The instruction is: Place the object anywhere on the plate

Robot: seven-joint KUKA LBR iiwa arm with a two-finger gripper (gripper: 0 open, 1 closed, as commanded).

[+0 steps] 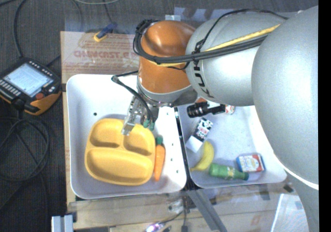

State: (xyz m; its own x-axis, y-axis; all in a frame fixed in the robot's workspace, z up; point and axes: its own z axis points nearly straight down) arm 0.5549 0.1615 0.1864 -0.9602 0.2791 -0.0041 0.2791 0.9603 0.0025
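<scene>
A wooden bench (88, 50) on dark carpet bears two white bins. In the left bin (77, 102) a glossy yellow plate (119, 151) with three compartments lies; a toy carrot (159, 161) rests against its three-o'clock rim, outside it. The gripper (135, 120) hovers at the plate's twelve-o'clock edge; whether its fingers are parted cannot be told. The right bin (258, 179) holds a banana (205, 156).

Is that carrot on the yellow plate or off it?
Off. The carrot lies on the left bin's white floor, against the yellow plate's right edge, not in its compartments.
</scene>
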